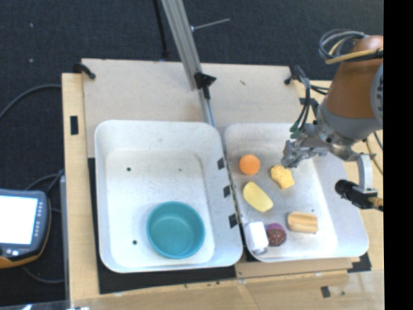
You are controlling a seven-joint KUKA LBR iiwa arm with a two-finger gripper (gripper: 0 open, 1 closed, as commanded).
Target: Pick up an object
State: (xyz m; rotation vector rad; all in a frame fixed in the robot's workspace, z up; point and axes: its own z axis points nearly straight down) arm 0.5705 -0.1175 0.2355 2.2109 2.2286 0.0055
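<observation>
Jaws (293, 157) hang low over the right bin (348, 241), just above and to the upper left of a small yellow corn-like piece (282, 177); from where I stand I cannot tell how wide they are set, since the dark metal blurs together. Nothing shows between them. That yellow piece looks the likeliest target: it lies just below and a touch left of the tips, its long axis tilted on a diagonal. To reach it, the arm (352, 99), coming in from the right, would need only a short drop and a slight shift toward the near edge.

Further out in the same bin, an orange ball (250, 165) sits near the dividing wall, with a yellow lemon-shaped thing (257, 197) just below it. Along the near side lie a tan bread roll (302, 222), a dark purple piece (277, 235) and a white block (257, 236), the last 2 touching.

The left bin (116, 141) holds 1 teal bowl (175, 230). Both bins rest on the pale tabletop (148, 86).
</observation>
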